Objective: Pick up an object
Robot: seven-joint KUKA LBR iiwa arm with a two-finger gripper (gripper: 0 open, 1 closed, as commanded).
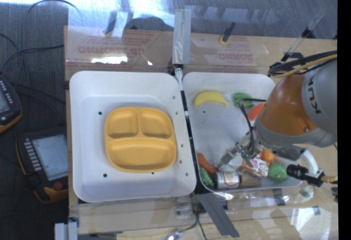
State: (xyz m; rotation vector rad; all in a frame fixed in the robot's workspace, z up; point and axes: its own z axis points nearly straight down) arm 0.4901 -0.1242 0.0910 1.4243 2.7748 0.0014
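Note:
The right bin (219, 124) holds the loose objects. A yellow banana (210, 98) lies at its far left, with a green item (241, 98) beside it. Along the near wall are an orange carrot (205, 161), a brown bottle (232, 180) on its side, a red and white packet (255, 167), a small orange ball (267, 155) and a green lime (278, 172). My gripper (237, 152) hangs low in this bin, just above and left of the packet and over the bottle. The wrist with its orange band (285, 107) hides part of the bin's right side.
The left bin (88, 140) carries a yellow divided plate (141, 138) at its middle. A metal divider (184, 107) runs between the bins. A tablet (44, 156) and cables lie left of the bench.

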